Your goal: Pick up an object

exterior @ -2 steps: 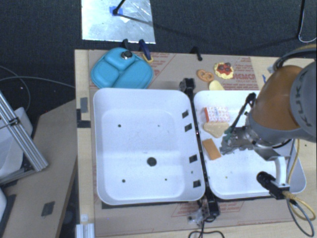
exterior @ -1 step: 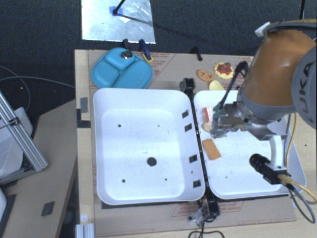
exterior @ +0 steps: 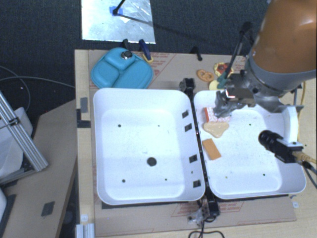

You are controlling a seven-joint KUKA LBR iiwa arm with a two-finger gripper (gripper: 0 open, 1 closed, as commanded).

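In the right bin [exterior: 257,182] lie a tan flat piece shaped like a biscuit [exterior: 216,128], an orange-brown block [exterior: 211,148] below it, and a small red-and-white box [exterior: 212,115] near the bin's upper left corner. My gripper [exterior: 223,108] hangs low over the red-and-white box, just above the tan piece. Nothing can be made out between its fingers, and the wrist hides part of the box.
The left bin [exterior: 143,182] holds a small dark disc [exterior: 151,161]. A blue plastic container [exterior: 122,69] rests on the bench behind the left bin. Small tan and yellow toys [exterior: 205,75] lie behind the right bin. A shiny sheet [exterior: 118,13] is on the floor beyond.
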